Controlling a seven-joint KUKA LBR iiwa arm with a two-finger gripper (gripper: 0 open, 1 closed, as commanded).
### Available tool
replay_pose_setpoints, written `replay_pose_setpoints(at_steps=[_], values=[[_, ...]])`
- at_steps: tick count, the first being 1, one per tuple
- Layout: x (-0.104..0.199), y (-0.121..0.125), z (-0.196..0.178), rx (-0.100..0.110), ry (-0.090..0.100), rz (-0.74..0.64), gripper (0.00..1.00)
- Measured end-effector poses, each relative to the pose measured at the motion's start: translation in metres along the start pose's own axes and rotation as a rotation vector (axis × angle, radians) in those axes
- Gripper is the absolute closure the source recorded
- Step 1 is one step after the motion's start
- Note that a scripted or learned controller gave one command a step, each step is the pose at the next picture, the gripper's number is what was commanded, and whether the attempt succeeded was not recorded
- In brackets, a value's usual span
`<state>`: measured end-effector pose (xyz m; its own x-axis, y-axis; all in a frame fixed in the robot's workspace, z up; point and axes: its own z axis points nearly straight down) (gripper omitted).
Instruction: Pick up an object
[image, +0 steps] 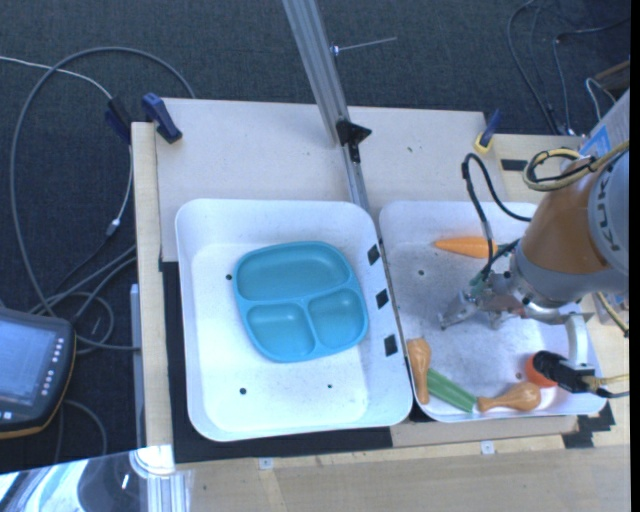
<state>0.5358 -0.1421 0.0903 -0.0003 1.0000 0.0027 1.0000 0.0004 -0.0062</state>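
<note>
I see two shallow white plastic bins, the left bin (200, 300) and the right bin (420, 225), both speckled with small dark flecks. In the left one lies a turquoise-blue plastic divided tray (300, 300), one even colour throughout. In the right one I make out an orange carrot-shaped toy (460, 245), a bright green stick-shaped piece (447, 391), two tan-orange gourd-shaped toys (417, 354) (512, 399), and a small red-orange piece (541, 375) partly behind something black. My grey arm wears its orange band (560, 225), and the metal gripper (478, 303) looks silvery grey. The bench (260, 150) is pale beige; the floor (80, 40) is dark speckled carpet.
</note>
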Motion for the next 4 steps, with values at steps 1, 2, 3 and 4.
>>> replay_pose_setpoints(at_steps=[1, 2, 3, 4], values=[[0.0, 0.002, -0.013, -0.007, -0.001, -0.001, 1.0], [-0.003, 0.003, -0.077, -0.013, -0.005, -0.001, 1.0], [0.002, 0.0, -0.123, -0.013, -0.004, -0.002, 1.0], [-0.002, -0.008, -0.175, -0.014, -0.005, -0.001, 1.0]])
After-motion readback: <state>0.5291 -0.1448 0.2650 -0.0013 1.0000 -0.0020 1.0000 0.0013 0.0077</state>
